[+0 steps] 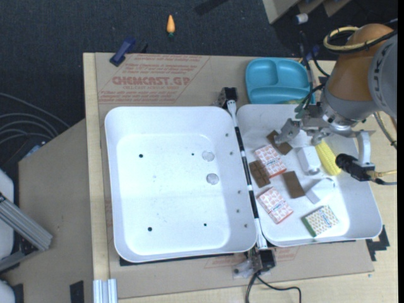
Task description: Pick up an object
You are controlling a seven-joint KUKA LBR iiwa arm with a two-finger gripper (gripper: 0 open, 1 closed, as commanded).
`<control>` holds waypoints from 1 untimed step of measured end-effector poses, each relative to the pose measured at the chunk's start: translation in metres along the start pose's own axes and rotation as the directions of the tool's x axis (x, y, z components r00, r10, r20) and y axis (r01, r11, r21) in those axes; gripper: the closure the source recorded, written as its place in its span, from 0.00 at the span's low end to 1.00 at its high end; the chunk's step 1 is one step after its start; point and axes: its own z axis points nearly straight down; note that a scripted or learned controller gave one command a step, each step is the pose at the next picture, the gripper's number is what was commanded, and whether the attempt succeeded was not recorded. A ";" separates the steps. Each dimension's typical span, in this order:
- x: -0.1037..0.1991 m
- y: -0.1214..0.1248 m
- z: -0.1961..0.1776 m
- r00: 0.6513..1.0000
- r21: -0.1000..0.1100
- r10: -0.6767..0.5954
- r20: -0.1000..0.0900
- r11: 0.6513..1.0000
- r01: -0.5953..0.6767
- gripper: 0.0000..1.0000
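Observation:
My gripper (302, 142) hangs low over the back half of the right bin (363, 223), below the grey wrist and orange band. Under and around it lie a small brown piece (278, 141), a yellow object (326, 159) and a pink speckled packet (270, 161). Closer to the front lie two more brown pieces (258, 172) (293, 184), a second pink packet (275, 205) and a green-edged packet (320, 219). Nothing shows as lifted off the bin floor.
The left bin (126, 188) holds two small round discs (208, 156) (213, 179). A blue divided tray (278, 81) stands just behind the right bin. The ridge where the two bins meet (243, 163) runs down the middle. Cables trail from the arm at right.

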 end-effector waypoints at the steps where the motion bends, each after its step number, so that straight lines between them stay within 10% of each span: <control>1: 0.015 0.051 0.056 1.000 -0.002 -0.001 0.000 1.000 0.001 0.00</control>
